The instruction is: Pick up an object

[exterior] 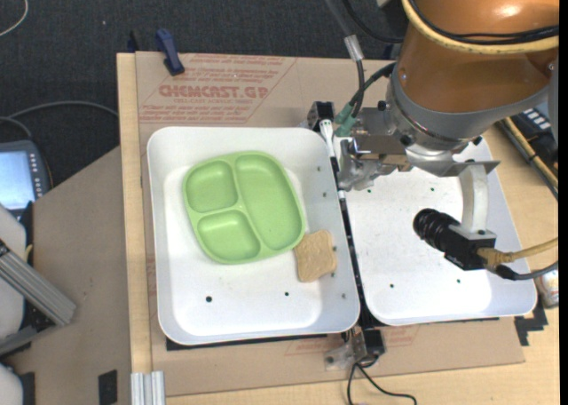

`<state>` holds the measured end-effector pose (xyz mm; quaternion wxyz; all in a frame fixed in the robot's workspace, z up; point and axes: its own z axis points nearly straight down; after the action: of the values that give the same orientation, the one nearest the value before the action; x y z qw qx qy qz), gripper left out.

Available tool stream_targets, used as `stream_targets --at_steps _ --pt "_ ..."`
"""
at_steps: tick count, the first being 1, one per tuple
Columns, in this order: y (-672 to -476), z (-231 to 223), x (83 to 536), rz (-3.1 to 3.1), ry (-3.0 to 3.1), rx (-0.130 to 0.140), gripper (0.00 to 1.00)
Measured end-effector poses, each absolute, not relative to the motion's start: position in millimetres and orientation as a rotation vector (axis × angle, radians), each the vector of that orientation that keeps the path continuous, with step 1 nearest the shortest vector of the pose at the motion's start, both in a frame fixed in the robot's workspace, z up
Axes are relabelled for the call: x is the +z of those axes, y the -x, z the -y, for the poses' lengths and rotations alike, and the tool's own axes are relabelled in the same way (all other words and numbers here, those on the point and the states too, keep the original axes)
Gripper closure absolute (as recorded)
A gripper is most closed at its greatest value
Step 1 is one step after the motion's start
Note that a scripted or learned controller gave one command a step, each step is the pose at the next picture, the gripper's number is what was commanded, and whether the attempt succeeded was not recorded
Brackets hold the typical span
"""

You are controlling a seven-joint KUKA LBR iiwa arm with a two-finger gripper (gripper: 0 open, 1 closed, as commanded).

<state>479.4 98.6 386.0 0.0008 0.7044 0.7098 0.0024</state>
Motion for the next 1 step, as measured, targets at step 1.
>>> stream_targets --at_steps 1 --pt "-479.9 -94.9 395.1 -2.22 -2.219 0.005 1.0"
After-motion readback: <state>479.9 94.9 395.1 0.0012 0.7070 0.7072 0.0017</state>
